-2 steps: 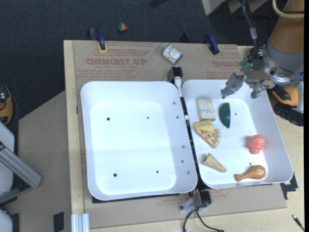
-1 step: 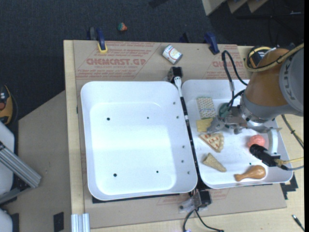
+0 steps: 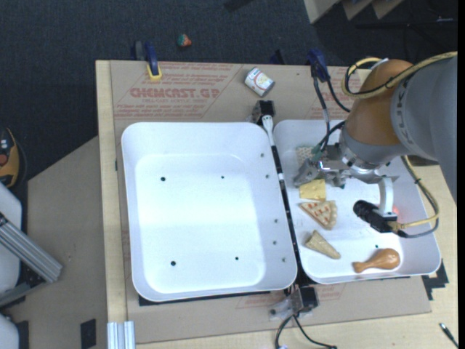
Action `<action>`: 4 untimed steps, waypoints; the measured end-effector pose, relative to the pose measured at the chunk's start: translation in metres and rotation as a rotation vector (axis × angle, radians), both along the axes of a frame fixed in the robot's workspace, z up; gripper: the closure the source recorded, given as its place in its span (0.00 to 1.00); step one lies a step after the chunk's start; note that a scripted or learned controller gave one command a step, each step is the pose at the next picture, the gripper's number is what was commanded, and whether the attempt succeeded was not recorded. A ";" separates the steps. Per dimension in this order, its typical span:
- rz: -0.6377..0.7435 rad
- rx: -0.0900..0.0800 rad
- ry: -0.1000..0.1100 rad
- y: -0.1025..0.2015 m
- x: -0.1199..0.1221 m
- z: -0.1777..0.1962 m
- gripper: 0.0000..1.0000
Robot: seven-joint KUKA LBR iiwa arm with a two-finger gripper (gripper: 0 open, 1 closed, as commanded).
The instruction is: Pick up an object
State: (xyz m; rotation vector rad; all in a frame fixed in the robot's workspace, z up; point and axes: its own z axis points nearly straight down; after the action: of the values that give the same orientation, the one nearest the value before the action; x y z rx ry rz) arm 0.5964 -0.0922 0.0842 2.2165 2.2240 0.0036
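The bench [image 3: 211, 93] carries red print reading "CHEMCAST G P", with two blue clamps [image 3: 152, 58] on its far edge. There are two white bins. The left bin [image 3: 131, 144] touches the right bin [image 3: 349, 238], and a small white box [image 3: 259, 81] lies on the bench behind their seam. All the pickable toy food is in the right bin. There is one pale greenish piece [image 3: 305, 153], one yellow cheese wedge [image 3: 314, 190], one pizza slice [image 3: 321, 214], one tan wedge [image 3: 322, 245] and one drumstick [image 3: 376, 260]. The gripper [image 3: 311, 169] hangs low between the greenish piece and the cheese wedge. I cannot tell whether it is parted or closed.
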 end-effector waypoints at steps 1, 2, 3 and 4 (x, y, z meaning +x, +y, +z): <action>-0.004 -0.005 -0.014 -0.004 0.003 0.017 1.00; -0.004 -0.001 -0.003 0.006 -0.052 0.106 1.00; -0.004 0.000 0.002 0.006 -0.052 0.100 0.00; -0.007 -0.002 0.003 -0.052 -0.016 0.022 0.00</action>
State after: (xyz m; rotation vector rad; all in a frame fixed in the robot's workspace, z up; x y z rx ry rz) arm 0.5809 -0.1437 0.1063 2.2246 2.2162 -0.0020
